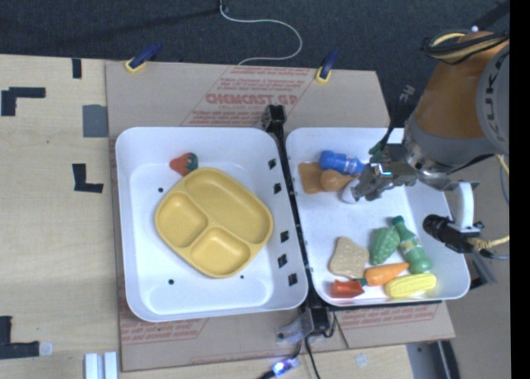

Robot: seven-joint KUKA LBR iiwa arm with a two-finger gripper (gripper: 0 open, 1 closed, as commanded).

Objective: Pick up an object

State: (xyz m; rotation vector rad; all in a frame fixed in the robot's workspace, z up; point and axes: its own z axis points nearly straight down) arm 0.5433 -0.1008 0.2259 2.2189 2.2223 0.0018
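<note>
My gripper (362,189) hangs over the upper middle of the right bin (447,203), just right of a brown toy piece (323,179) and below a blue cylinder (337,160). Whether anything sits between its fingers is not visible. Lower in the same bin lie a tan bread slice (349,257), a green pickle-like toy (383,244), a green bottle (411,247), an orange carrot (386,272), a yellow corn cob (411,285) and a red piece (347,289).
The left bin (132,203) holds a yellow divided plate (213,221) and a small red and green toy (184,163) near its upper left. A black divider clip (274,116) sits between the bins. The cardboard sheet (248,92) lies under both.
</note>
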